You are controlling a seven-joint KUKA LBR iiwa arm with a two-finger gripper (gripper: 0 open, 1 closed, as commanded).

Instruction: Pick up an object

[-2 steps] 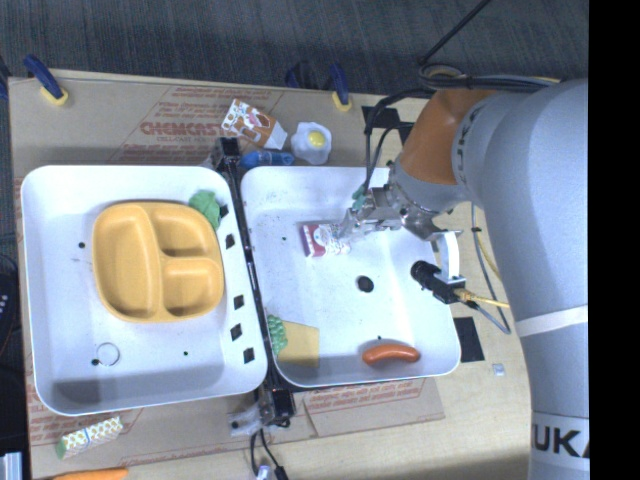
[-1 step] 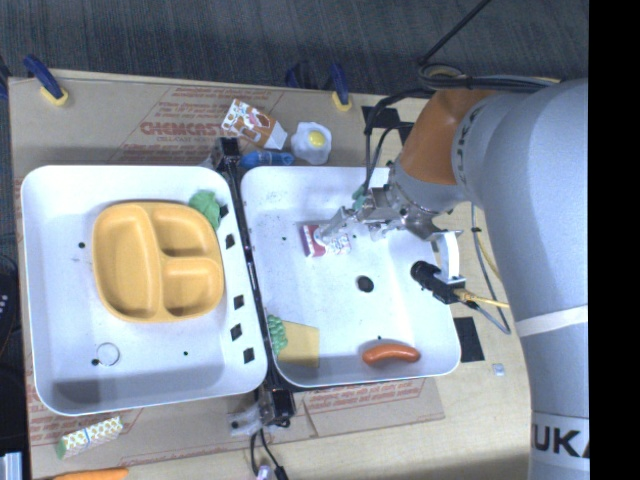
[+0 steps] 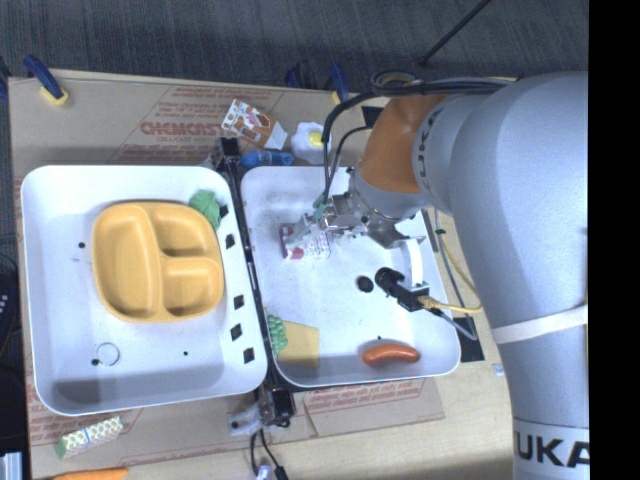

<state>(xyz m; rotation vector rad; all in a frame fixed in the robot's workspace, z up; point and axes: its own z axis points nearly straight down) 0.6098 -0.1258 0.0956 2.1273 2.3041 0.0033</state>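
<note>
My gripper [image 3: 328, 218] hangs low over the upper middle of the right bin [image 3: 440, 353], reaching in from the right. A small white and red packet [image 3: 303, 241] lies on the bin floor just to its lower left, touching or nearly touching the gripper tip. I cannot see anything held. Along the right bin's front edge, an orange sausage-shaped thing [image 3: 390, 353] lies beside a yellow sponge with a green edge [image 3: 295, 341]. A small black round thing [image 3: 365, 285] sits mid-bin.
The left bin [image 3: 50, 368] holds a yellow divided tray [image 3: 155, 260] with a green thing [image 3: 207, 206] at its upper right corner. Behind the bins lie a small printed carton [image 3: 245, 120], a blue thing [image 3: 265, 158] and a yellow-white thing [image 3: 310, 138].
</note>
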